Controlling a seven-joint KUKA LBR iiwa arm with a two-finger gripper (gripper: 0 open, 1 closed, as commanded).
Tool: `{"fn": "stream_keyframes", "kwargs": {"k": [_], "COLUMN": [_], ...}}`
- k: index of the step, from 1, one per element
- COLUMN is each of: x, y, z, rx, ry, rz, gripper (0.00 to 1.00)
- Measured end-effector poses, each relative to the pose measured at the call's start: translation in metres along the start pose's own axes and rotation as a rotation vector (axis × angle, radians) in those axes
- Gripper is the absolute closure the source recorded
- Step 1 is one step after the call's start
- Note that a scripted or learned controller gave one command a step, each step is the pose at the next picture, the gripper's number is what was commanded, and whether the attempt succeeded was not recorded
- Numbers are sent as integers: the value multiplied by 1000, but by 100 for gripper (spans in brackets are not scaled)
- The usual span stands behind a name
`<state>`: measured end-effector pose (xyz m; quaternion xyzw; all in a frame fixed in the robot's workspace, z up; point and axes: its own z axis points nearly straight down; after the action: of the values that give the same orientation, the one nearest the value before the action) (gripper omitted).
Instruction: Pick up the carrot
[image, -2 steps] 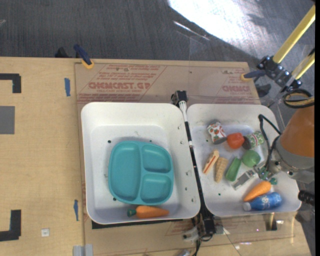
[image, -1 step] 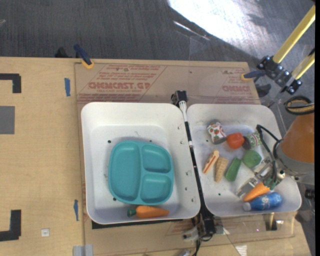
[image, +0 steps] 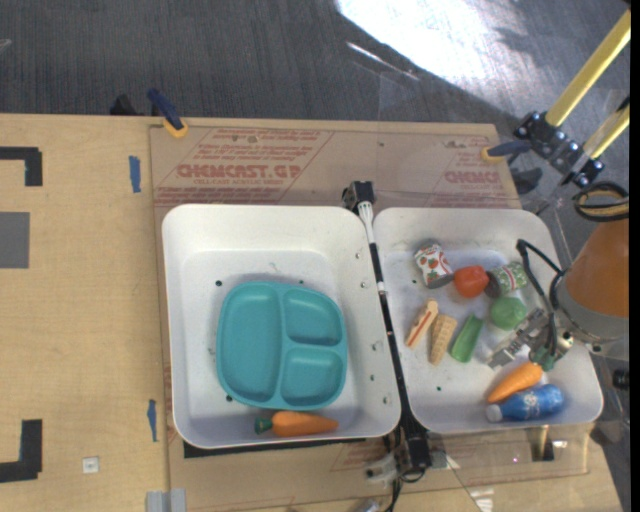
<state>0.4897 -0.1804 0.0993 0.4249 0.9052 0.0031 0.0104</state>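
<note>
So, quick rundown from left to right:

Left bin (image: 190, 300): white and shallow, with a teal divided plate (image: 282, 345) lying flat in the middle.
Carrot (image: 295, 423): on its side along the near edge of the left bin, just below the plate, green stub pointing left. Nothing is touching it.
Right bin (image: 400, 330): right beside the left one, and pretty cluttered.
Fries (image: 421, 326): two pale sticks near the left side of that bin, with a corn piece (image: 442, 339) and a green pickle-shaped thing (image: 466, 338) next to them.
Top of the pile: a red-and-white can (image: 431, 262), then a tomato (image: 471, 281).
Second carrot (image: 515, 382): in the right bin, tilted, touching the blue bottle (image: 528, 403) below it.
Gripper (image: 530, 338): low in the right bin just above that second carrot, well apart from the left one. Honestly can't tell if it's spread or pinched.
Arm (image: 600, 275): orange band at the right edge.
</note>
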Motion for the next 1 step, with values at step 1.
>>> {"fn": "stream_keyframes", "kwargs": {"k": [1], "x": [1], "y": [0], "z": [1], "rx": [1], "ry": [2], "rz": [0], "gripper": [0]}}
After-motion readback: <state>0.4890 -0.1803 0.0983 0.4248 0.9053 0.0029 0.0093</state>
